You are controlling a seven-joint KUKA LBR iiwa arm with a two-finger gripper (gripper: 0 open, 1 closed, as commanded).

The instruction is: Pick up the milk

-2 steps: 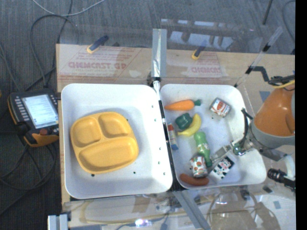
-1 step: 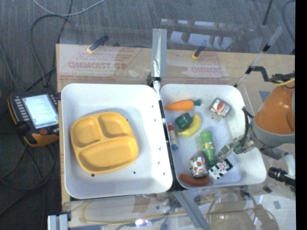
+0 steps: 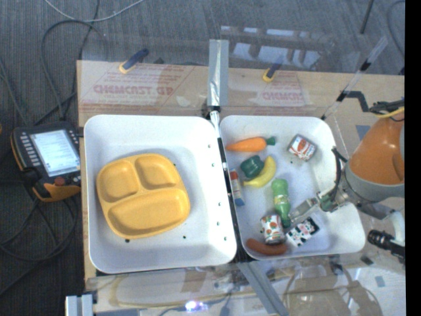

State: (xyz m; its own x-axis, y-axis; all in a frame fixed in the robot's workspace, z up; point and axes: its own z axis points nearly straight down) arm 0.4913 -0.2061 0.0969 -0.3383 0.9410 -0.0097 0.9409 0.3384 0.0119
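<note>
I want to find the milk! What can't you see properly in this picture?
- Small black-and-white carton, camera view: too small to read, so only probably the milk.
- Arm, camera view: cut off by the right edge.
- Gripper, camera view: too small and blurred to tell its grip.
- Red-and-white can: label too small to read.

Two bins sit side by side on the desk point(image 3: 131, 87). The left bin point(image 3: 112, 127) holds a divided tray point(image 3: 143, 194). In the right bin point(image 3: 332, 239), a carrot point(image 3: 248, 145) lies at upper left and a can point(image 3: 301, 147) at upper right. A banana point(image 3: 263, 173) lies mid-bin, a bottle point(image 3: 281, 199) below it. The milk point(image 3: 302, 232) lies at the bottom edge, the end effector point(image 3: 304, 210) just above it. A pendant point(image 3: 43, 153) rests at frame left.
</note>
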